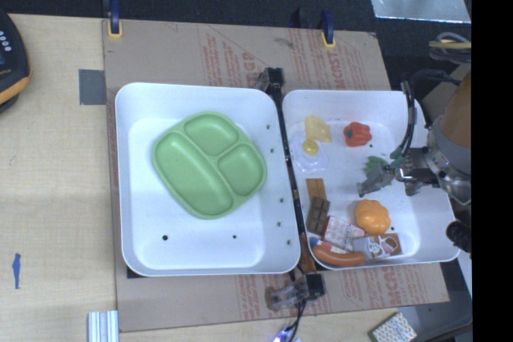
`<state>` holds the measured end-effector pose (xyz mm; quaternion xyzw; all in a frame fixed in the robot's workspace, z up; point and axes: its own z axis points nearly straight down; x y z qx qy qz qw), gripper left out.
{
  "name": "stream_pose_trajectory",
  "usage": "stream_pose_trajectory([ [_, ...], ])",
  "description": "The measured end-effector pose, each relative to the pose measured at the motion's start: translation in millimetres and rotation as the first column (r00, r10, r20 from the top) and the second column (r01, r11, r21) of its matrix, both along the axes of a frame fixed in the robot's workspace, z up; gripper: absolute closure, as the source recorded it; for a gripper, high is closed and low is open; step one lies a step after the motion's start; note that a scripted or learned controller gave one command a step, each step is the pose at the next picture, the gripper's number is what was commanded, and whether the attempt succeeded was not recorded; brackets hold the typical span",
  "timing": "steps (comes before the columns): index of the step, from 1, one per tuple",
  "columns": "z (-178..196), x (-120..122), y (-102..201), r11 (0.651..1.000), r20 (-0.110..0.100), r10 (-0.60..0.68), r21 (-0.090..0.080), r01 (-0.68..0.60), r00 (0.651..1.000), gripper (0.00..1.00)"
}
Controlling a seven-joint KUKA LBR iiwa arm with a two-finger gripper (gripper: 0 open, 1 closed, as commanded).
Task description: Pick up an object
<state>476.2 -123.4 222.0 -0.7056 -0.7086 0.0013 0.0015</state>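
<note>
The grey two-finger gripper (377,180) is hanging over the right shallow white bin (417,110), beside a small green leafy piece (374,165). I cannot tell its state. A round orange fruit (372,216) is lying just below it.

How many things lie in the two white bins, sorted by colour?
Green: 2, divided plate and leafy piece
Yellow: 1, yellow toy
Red: 1, red pepper
Orange: 1, orange fruit
Brown: 2, chocolate bar, hot dog
Printed packets: 2
Total: 9
</note>
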Motion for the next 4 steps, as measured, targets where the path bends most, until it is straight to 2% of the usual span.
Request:
stream_pose_trajectory([
  [1,-118.4,4.0,3.1,1.000,0.019,0.002,-0.011,-0.002,1.000,0.00],
  [2,-54.8,90.6,-3.2,1.000,0.014,0.003,-0.003,-0.003,1.000,0.00],
  [3,-123.9,164.6,-29.5,1.000,0.009,0.003,-0.003,-0.003,1.000,0.00],
  [4,-129.8,181.2,-57.7,1.000,0.004,-0.001,-0.002,0.001,1.000,0.00],
])
